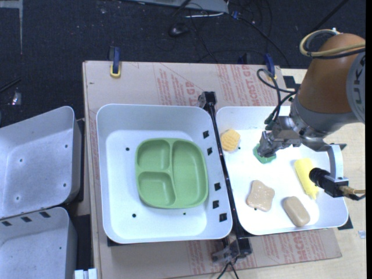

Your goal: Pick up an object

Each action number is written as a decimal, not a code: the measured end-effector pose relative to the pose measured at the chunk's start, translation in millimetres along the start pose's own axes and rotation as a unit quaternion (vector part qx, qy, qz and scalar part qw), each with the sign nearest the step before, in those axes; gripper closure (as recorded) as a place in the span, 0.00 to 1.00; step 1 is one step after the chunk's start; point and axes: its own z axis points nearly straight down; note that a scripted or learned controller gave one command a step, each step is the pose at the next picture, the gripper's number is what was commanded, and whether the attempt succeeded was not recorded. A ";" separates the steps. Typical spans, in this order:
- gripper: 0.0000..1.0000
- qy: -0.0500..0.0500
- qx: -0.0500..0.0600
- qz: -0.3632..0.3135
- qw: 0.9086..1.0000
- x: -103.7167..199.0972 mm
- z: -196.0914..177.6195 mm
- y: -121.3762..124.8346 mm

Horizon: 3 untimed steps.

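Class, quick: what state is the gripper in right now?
Gripper: down over a green object in the right bin; open or closed cannot be told.

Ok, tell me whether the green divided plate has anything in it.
Empty. The green divided plate lies flat in the left bin, and all three compartments show bare green.

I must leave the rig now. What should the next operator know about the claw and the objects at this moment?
Claw: low in the right bin, directly over a small green object; a grasp cannot be confirmed.
Right bin also holds: a round yellow textured piece, a long yellow piece, a tan lobed piece, a tan oval piece.
Left bin: a green divided tray.
Done: the approach to the green object.
Left: grasp and lift it.
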 end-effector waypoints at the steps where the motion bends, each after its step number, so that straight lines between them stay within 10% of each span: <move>1: 1.00 -0.001 0.000 0.001 1.000 41.2 3.9 -13.8; 3: 1.00 0.000 0.001 0.000 1.000 157.0 20.9 -37.5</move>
